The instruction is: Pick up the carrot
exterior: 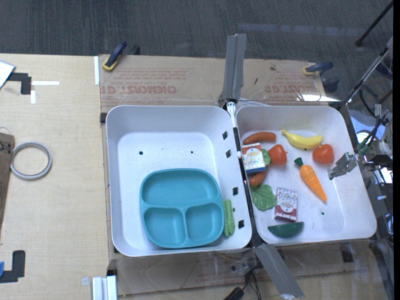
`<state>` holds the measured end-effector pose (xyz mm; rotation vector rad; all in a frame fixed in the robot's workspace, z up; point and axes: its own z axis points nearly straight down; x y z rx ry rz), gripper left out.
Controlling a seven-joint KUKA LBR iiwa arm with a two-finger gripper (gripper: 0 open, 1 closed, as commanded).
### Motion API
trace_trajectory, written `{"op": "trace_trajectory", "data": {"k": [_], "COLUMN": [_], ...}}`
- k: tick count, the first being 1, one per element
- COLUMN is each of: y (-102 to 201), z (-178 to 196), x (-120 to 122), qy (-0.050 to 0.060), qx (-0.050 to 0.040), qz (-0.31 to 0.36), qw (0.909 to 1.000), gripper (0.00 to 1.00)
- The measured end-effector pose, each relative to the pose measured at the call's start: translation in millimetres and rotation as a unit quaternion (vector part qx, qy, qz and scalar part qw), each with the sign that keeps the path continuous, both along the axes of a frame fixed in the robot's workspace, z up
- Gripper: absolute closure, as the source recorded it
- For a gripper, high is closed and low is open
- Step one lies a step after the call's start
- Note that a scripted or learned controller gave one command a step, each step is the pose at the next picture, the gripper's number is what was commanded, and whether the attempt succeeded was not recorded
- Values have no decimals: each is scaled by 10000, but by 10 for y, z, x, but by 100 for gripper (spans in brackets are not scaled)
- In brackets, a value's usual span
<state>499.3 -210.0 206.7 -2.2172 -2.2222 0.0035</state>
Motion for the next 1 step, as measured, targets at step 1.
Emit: {"op": "trace_trajectory", "data": {"k": [1], "y": [370], "z": [-1109], "x": [-60], "qy": [-47], "qx": [-9], "qz": [855], "qw": [9963], "gripper": [0]}}
